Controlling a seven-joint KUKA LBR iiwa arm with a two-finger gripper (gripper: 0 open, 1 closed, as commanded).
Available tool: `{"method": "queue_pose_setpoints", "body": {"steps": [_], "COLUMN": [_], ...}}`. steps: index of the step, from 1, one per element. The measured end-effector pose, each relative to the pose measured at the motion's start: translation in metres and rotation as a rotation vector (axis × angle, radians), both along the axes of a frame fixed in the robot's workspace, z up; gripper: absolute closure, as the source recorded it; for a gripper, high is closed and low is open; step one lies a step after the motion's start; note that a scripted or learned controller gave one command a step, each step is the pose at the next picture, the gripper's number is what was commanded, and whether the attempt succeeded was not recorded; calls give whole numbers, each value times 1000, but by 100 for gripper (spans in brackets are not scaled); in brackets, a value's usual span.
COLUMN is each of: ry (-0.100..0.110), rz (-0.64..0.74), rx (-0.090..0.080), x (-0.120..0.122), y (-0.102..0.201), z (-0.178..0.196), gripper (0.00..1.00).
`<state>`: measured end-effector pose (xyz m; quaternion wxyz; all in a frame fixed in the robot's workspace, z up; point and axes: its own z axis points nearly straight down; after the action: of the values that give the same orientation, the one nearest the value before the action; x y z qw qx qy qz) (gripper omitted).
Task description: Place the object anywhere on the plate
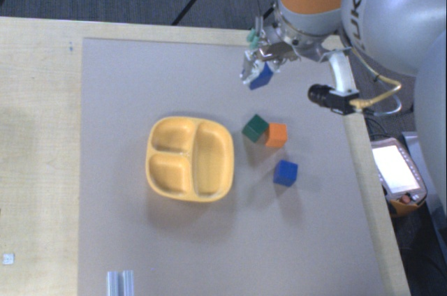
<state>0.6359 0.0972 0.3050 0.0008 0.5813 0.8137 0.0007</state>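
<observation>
A yellow plate (189, 158) with three compartments lies on the grey mat, left of centre. My gripper (255, 73) hangs above the mat at the upper right, well right of and beyond the plate. A small blue block (260, 79) sits between its fingers, lifted off the surface. On the mat to the right of the plate, a green cube (255, 128) and an orange cube (276, 135) touch each other. A second blue cube (285, 172) lies just below them.
The grey mat (140, 78) covers most of the bench, with open room to the left and in front of the plate. A black cylindrical part (328, 98) on the arm juts out near the mat's right edge. A small screen device (398, 169) sits off the bench at right.
</observation>
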Motion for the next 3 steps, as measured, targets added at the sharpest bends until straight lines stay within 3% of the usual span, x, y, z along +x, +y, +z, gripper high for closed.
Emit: {"method": "queue_pose_setpoints", "body": {"steps": [1,2,3], "ry": [-2,-6,-3], "rz": [260,669,701], "rx": [0,-1,-1], "x": [-46,-69,-22], "y": [-10,32,41], "z": [14,44,33], "gripper": [100,100,100]}}
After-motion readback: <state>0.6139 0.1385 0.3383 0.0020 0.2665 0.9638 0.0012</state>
